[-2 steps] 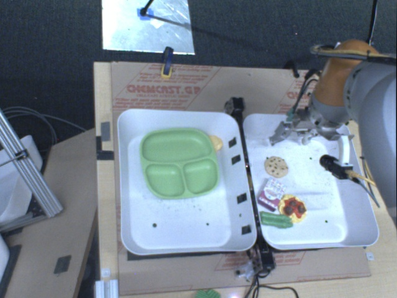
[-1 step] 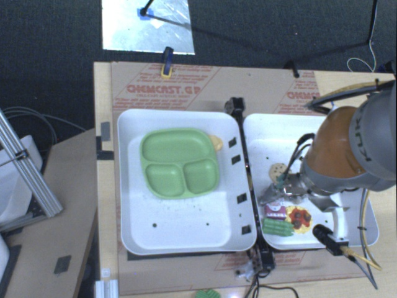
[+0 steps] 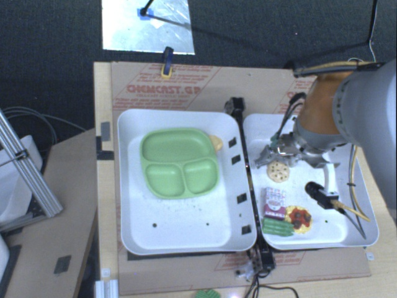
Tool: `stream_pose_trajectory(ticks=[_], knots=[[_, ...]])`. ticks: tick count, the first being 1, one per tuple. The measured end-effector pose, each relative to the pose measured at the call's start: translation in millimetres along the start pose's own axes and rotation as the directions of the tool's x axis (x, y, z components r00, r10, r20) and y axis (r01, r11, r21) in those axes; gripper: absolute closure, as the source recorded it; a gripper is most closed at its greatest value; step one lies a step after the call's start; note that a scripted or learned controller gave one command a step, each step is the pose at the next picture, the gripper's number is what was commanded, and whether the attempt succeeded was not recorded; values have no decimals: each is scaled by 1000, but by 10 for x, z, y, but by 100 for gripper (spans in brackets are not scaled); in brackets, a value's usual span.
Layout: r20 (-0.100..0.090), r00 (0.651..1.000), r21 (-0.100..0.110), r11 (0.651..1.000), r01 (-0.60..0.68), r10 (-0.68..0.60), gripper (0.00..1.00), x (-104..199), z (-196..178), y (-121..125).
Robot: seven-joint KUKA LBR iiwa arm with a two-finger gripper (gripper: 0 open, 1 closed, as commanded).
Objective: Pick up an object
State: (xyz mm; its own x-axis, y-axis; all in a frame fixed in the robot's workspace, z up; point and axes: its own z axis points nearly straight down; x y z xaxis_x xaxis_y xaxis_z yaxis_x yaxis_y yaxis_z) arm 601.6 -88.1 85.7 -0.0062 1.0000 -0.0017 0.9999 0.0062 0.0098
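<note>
Leftmost, well away from the gripper: one green divided plate lying in the left bin, with one small yellow piece tucked against its far right corner. Low over the right bin, just inside its left wall, hangs the gripper; cannot tell whether apart or together, and nothing seen clamped in it. Just beside it, toward the camera: one round cookie, probably the likeliest pick. Further toward the camera: one pink carton, then one bundle of green beans, and beside that one red-topped yellow piece. Two bins in all. For a sound grasp, better to centre over the cookie first, then go right down to the bin floor, since flat and thin; keep clear of the carton and the wall
</note>
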Motion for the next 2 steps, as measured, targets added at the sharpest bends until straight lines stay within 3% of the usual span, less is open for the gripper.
stream_pose_trajectory(ticks=[1,2], knots=[[2,1000,5,1000,-8,8,0,-594,5,187],[-3,1000,12,1000,-3,3,0,-227,14,-187]])
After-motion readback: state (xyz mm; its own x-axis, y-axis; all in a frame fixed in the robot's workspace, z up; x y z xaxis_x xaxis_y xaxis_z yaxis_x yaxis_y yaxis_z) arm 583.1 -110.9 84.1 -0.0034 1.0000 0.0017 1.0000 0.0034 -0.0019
